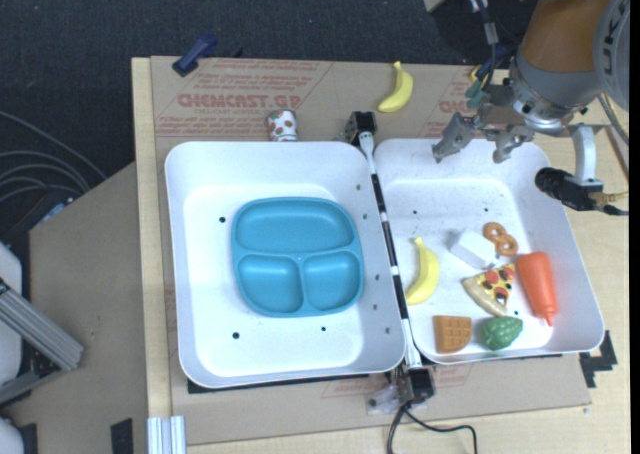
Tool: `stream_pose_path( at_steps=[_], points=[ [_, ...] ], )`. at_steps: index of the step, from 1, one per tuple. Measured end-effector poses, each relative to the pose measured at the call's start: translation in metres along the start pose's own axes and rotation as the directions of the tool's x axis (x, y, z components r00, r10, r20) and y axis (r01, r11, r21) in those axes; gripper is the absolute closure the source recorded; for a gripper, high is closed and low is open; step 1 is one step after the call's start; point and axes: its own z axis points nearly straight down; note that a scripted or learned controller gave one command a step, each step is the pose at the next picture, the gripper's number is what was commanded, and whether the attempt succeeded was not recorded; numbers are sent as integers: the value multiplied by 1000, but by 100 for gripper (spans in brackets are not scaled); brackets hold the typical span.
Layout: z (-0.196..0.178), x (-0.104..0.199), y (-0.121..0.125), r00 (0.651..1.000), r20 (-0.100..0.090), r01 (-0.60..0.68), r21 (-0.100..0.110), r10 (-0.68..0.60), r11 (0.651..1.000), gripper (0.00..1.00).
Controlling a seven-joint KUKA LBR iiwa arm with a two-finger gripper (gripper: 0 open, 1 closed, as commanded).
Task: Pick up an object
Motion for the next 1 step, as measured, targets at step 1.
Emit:
stream_pose_path(
  at_steps=[1],
  points=[
    [131,-18,5,1000,0,-1,3,1,1000,0]
  ],
)
